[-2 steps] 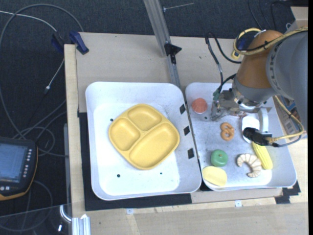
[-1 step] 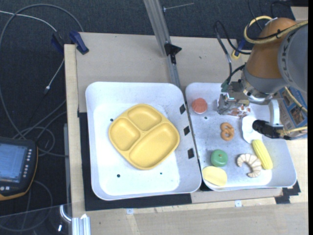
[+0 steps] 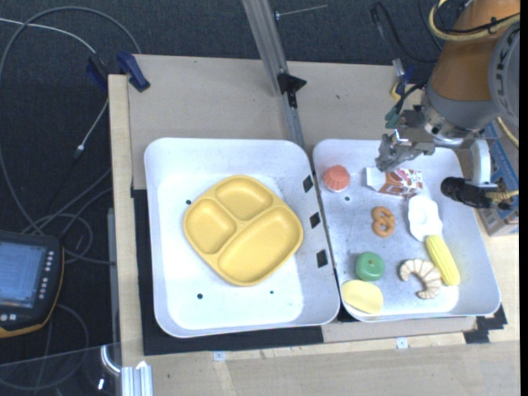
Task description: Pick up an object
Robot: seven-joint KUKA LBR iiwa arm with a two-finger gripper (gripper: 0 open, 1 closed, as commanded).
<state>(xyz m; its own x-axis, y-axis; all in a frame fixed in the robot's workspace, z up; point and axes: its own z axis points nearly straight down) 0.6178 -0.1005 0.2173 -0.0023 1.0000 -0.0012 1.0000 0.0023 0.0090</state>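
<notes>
Gripper (image 3: 396, 157) sits low over the far end of the right bin (image 3: 478, 246), directly above a red-and-white packet (image 3: 403, 181) that lies against the bin floor. Whether its fingers are apart or together cannot be told from this angle, and nothing is seen between them. The grey arm (image 3: 470, 64) with its orange band rises from the gripper toward the upper right of the view.

Just left of the packet lies a reddish round piece (image 3: 336, 177). Nearer the camera from the packet are a small brown pretzel (image 3: 383, 220) and, beside it to the right, a white object (image 3: 423, 214). A yellow corn cob (image 3: 442, 259) lies below the white object, running along the bin's right side. Next to the cob rests a tan croissant (image 3: 421, 276), and left of that a green round item (image 3: 370, 266). A pale yellow piece (image 3: 363, 296) sits at the near edge of the bin, just below the green item.

The left bin (image 3: 165, 221) holds a yellow divided plate (image 3: 242, 229) with three compartments, lying flat near its middle.
</notes>
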